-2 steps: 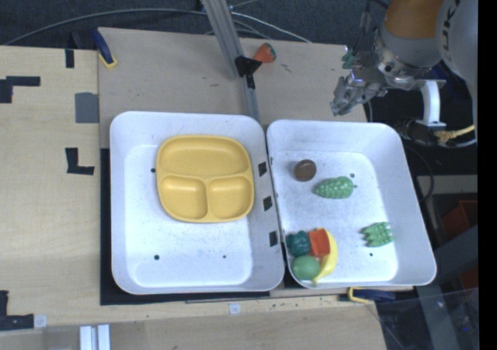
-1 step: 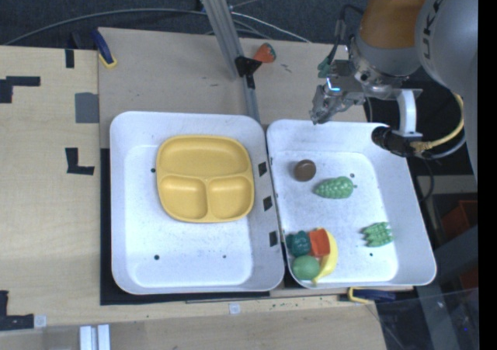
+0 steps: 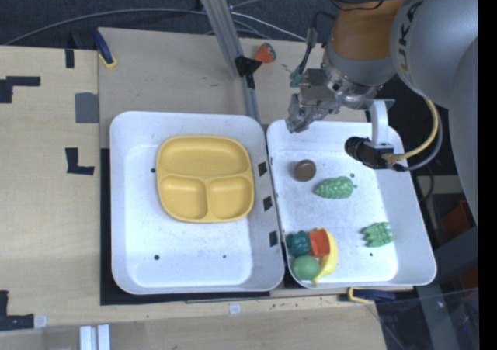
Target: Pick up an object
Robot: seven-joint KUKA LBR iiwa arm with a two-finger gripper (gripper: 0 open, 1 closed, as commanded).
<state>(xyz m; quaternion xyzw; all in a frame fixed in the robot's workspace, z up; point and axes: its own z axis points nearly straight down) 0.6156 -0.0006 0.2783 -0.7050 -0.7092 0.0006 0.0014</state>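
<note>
Camera view: gripper [image 3: 298, 121] poised over far-left corner of right bin [image 3: 411, 263]; finger state cannot be told. Nearest candidate: brown round object [image 3: 304, 170], just below the gripper toward the camera. Green bumpy object [image 3: 335, 187] beside it, long axis left-right.

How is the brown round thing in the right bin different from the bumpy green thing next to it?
The brown round piece is dark brown and smooth; the bumpy green piece is green and knobbly. The brown round piece is compact and smaller, while the bumpy green piece is longer, an oval lying crosswise. The brown round piece also sits nearer the claw. Both rest loose on the floor of the right bin, apart from each other.
</note>
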